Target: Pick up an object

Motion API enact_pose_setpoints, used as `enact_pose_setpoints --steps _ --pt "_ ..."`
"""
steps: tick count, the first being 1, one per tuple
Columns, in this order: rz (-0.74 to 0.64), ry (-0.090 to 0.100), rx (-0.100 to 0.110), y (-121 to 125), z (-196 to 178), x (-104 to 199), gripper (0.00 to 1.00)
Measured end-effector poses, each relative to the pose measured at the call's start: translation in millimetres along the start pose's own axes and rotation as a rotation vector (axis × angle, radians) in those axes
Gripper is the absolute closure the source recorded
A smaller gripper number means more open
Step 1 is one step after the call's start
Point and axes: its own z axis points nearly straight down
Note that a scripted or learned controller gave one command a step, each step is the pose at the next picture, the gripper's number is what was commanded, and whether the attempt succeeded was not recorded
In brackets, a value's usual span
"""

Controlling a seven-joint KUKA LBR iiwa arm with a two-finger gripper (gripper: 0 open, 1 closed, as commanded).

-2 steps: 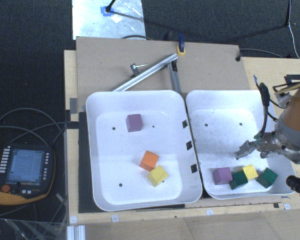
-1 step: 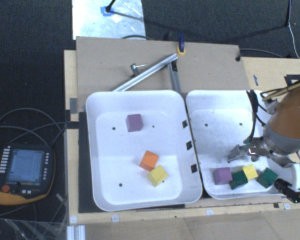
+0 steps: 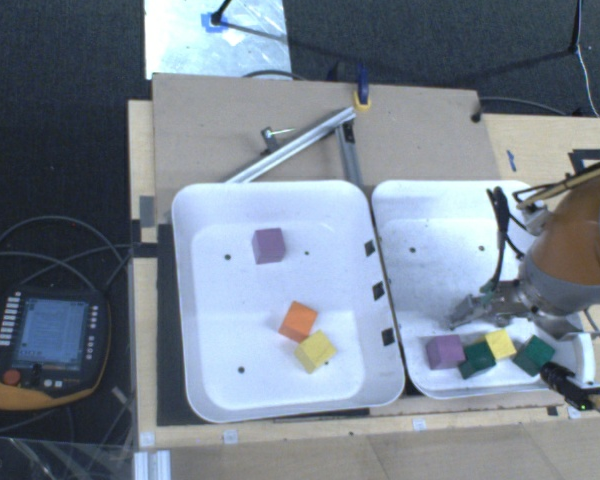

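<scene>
End effector (image 3: 472,311) in right bin (image 3: 430,223), open/closed can't tell (blurred, nothing seen betw. tips). Nearest target: purple cube (image 3: 444,351), just below and slightly left of it, touching dark green block (image 3: 476,360). Short drop needed.

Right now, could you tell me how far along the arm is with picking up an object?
Done: the gripper has reached into the right bin. In hand: it hangs low beside the purple block, dark green block and yellow block; no block shows between its fingers. Left: grasping one and lifting it.
</scene>
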Motion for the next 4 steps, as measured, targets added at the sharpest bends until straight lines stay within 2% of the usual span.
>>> enact_pose_setpoints --steps 1,2,3,4 --pt "-0.002 -0.001 -0.004 1 -12 0 1.00" --pt "-0.001 -0.003 -0.007 9 -59 -7 1.00" --pt "-0.002 -0.003 -0.010 14 -123 -9 1.00" --pt "-0.003 -0.002 -0.007 16 -161 -9 1.00"
